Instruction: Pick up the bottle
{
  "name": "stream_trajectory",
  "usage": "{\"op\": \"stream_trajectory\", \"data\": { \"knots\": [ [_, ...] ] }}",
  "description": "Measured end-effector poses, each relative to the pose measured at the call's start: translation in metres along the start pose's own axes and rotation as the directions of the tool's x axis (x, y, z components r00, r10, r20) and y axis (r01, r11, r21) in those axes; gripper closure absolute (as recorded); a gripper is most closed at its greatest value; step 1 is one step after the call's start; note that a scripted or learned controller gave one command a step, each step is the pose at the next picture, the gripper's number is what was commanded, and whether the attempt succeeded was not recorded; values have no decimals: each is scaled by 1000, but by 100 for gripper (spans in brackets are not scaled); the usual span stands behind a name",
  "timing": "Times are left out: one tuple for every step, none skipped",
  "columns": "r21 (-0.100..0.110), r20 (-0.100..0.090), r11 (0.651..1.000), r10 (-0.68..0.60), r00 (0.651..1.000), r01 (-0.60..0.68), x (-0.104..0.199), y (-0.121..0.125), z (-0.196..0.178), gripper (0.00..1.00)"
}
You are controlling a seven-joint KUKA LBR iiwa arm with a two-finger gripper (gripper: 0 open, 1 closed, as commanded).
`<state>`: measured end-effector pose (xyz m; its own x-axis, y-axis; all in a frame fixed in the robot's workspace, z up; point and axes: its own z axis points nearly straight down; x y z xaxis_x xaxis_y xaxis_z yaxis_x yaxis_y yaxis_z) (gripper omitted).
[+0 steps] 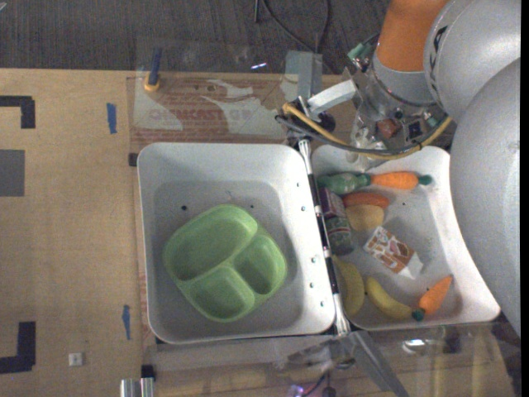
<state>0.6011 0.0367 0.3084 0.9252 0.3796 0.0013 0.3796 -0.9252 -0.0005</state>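
A small green bottle point(344, 183) lies on its side at the far left of the right bin point(463, 304), its cap end pointing toward a carrot point(398, 180). The gripper point(376, 137) hangs over the far rim of that bin, just beyond and slightly right of the bottle, under the orange-banded wrist. Nothing shows between the gripper and the bottle.
In the right bin also lie a dark labelled cylinder point(336, 227) along the left wall, an orange piece point(364, 198), a yellow piece point(364, 217), a small carton point(389, 251), two bananas point(387, 301) and a second carrot point(435, 294). The left bin point(157, 180) holds a green divided plate point(224, 261).
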Motion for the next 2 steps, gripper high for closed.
{"op": "stream_trajectory", "data": {
  "knots": [
    [0, 1, 1000, -15, 1000, 15, -17, -40, -29, 100],
    [-1, 0, 989, 149, 989, -149, -2, -36, -43, 100]
  ]
}}
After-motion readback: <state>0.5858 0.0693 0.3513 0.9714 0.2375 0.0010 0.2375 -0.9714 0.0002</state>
